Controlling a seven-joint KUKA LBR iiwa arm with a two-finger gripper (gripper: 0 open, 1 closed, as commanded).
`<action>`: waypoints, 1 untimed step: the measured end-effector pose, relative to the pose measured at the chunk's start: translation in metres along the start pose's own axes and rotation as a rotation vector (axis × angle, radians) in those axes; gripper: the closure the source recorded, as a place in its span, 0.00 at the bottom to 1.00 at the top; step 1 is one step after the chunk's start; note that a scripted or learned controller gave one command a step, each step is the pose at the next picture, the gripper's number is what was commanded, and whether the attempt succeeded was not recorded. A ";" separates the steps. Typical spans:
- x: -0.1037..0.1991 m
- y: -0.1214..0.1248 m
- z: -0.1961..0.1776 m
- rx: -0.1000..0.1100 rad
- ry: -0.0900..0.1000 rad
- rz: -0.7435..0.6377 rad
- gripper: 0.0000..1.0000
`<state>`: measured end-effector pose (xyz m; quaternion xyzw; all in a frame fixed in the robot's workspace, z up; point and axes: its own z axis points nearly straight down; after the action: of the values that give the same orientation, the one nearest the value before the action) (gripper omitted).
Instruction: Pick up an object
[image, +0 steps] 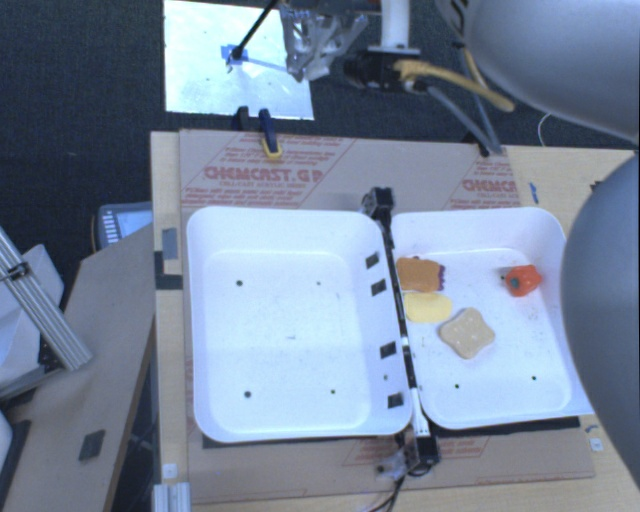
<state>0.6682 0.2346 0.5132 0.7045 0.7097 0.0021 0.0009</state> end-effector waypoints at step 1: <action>0.000 0.000 -0.023 0.001 0.000 -0.001 1.00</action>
<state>0.6682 0.2345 0.5360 0.7042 0.7100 0.0016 0.0006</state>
